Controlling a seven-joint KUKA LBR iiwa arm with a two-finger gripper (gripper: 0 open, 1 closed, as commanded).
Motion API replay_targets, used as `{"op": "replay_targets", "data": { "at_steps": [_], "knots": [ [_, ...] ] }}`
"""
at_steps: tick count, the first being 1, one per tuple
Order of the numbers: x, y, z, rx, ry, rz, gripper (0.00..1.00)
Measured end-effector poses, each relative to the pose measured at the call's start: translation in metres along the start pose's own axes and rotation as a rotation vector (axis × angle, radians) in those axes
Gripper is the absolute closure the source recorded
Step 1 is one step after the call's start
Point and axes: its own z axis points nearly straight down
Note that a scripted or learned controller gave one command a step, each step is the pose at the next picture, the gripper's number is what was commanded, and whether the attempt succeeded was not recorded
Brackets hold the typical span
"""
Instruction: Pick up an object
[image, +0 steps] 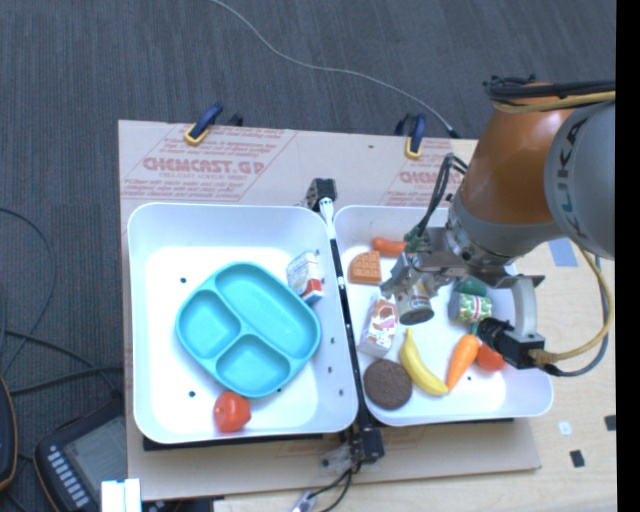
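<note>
We are hovering our end effector (412, 290) low over a small tin can (415, 305) just above the banana (422, 366), grip state impossible to tell, so nothing is lifted yet.

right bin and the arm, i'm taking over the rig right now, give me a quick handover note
Gripper: low over the right bin, beside a small can; whether the fingers are open or shut cannot be told, and nothing can be seen held.
Right bin: waffle, carrot, banana, chocolate cookie, snack packet, green cup.
Left bin: blue divided plate, tomato, small carton.
Done: no confirmed pick.
Left: grasp one object and lift it clear; check the grip before trusting it.
</note>
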Motion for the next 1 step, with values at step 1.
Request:
{"op": "replay_targets", "data": {
  "at_steps": [1],
  "knots": [
    [-0.0406,0.0587,0.053,-0.002,-0.001,0.002,1.0]
  ]
}}
